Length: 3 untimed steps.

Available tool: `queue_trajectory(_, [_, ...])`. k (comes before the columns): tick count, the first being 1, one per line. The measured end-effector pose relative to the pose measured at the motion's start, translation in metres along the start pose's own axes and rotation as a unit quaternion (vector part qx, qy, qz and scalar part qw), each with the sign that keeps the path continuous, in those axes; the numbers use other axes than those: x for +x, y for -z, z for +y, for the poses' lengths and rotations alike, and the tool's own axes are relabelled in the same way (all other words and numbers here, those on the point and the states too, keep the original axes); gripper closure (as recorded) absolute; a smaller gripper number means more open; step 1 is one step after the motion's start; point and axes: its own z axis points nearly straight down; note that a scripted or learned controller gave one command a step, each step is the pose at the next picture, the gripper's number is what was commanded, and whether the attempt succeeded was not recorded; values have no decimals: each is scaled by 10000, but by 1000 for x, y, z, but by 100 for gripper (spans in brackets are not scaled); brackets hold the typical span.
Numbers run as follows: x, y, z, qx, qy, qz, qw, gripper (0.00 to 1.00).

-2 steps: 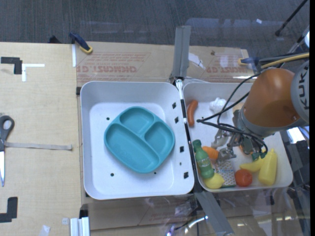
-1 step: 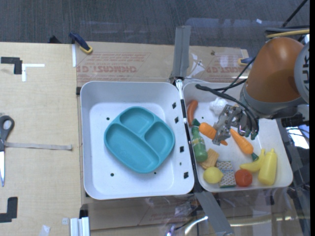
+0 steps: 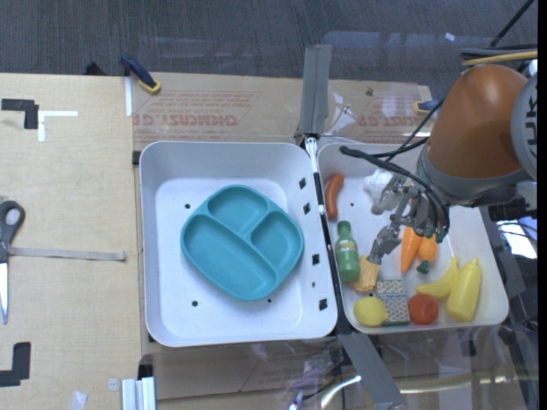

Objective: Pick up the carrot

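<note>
You are looking down at a slant on a bench [image 3: 68, 195] carrying two shallow white bins side by side. The left bin [image 3: 162, 254] is holding a teal divided plate [image 3: 243, 242], lying tilted in its middle. The right bin [image 3: 487, 254] is holding a scatter of toy food.

The arm [image 3: 479, 122], with its orange band, is reaching in from the right and hanging over the upper right part of the right bin. Its gripper [image 3: 402, 220] is pointing down and to the left into that bin. You are seeing its fingers spread apart with nothing between them.

The carrot [image 3: 411, 250] is lying in the middle of the right bin, just beside the gripper's lower right, its point aimed toward the near edge. A smaller orange piece [image 3: 428, 246] is sitting against its right side.

A yellow bottle [image 3: 466, 290] is lying near the bin's right wall, with a banana [image 3: 440, 280] just to its left. A green bottle [image 3: 346, 251] is standing near the bin's left wall, with a corn cob [image 3: 368, 273] touching its lower right. A red sausage [image 3: 332, 195] is lying above the green bottle. Along the near edge, a lemon [image 3: 370, 311], a checkered block [image 3: 392, 297] and a tomato [image 3: 423, 309] are sitting in a row.

Scissors [image 3: 8, 229] are lying at the bench's far left.
</note>
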Motion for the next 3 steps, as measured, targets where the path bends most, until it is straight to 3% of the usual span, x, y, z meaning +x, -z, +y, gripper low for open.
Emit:
queue_trajectory(1, [-28, -100, -57, 2, 9, 9, 10000, 0])
queue_trajectory(2, [-30, -90, -56, 3, 22, -15, 10000, 100])
queue_trajectory(3, [-12, -49, -31, 5, -1524, 8, 9883, 100])
